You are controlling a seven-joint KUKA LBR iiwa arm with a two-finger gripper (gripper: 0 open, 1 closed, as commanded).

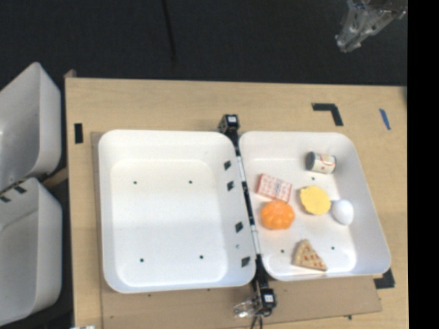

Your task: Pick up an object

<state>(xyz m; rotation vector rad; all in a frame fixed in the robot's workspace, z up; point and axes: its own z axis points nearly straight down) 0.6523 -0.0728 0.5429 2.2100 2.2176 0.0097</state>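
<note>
Pizza slice (309, 256) in right bin (367, 204), pincer (358, 27) raised

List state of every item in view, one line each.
gripper: raised beyond the bench's far right corner, nothing between its fingers
small can: on its side
pink wrapped block: lying flat
orange fruit: resting in right bin
yellow disc: flat, touching white egg
wedge slice: lying flat

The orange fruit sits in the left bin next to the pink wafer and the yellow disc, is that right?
Not quite. The camera view shows the orange fruit in the right bin, not the left one. The rest holds: it sits beside the pink wafer and near the yellow disc.
</note>
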